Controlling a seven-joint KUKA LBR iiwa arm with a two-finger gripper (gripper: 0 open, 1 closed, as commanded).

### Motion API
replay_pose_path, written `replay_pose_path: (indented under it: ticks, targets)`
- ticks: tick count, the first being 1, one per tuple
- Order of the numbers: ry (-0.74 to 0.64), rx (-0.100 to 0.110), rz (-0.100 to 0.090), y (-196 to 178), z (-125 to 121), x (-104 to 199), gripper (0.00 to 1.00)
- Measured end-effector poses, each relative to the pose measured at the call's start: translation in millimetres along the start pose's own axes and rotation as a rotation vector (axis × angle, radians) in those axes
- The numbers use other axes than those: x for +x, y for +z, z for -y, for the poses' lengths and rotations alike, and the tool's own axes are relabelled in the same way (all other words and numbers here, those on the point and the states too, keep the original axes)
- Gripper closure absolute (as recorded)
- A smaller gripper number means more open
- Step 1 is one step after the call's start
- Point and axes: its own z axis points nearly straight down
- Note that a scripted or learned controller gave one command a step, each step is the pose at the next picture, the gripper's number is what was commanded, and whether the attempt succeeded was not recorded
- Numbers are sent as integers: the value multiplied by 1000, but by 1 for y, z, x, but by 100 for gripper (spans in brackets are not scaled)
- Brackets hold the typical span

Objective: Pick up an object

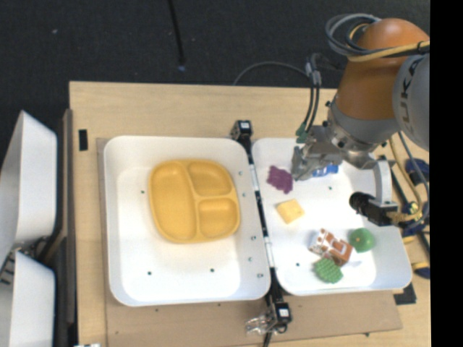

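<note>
Camera view looks down on the tool [307, 166], which hangs low over the far left part of the right bin [391, 270], beneath the grey wrist and the orange band of the arm [372, 71]. Whether it is spread or pressed together cannot be told from this angle, and nothing can be seen pinched in it. A small blue object [329, 170] peeks out just beside it on the right, partly hidden by the wrist.

Just left of the tool lies a purple toy piece [280, 178], close to the bin's left wall and apart from the tool's tip. Nearer the camera sits a yellow block [290, 211], resembling a wedge of cheese, on the bin floor. Further toward the near edge are a brown-and-white toy [331, 246], a green round object [362, 240] just to its right, and a green studded piece [328, 270] just below it; these three are clustered close together. A black fitting [369, 207] juts in over the bin's right side.

The left bin [130, 280] holds a yellow divided plate [194, 199] with three compartments, lying flat near its centre. Both bins rest side by side on the wooden counter [87, 107], joined by black clips at the far and near ends of their shared edge.
</note>
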Motion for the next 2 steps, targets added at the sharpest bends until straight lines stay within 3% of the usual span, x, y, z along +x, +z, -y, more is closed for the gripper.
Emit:
replay_pose_path:
  ticks: [2]
  targets:
    - [0, 6, -1, 35, 1, 94, 100]
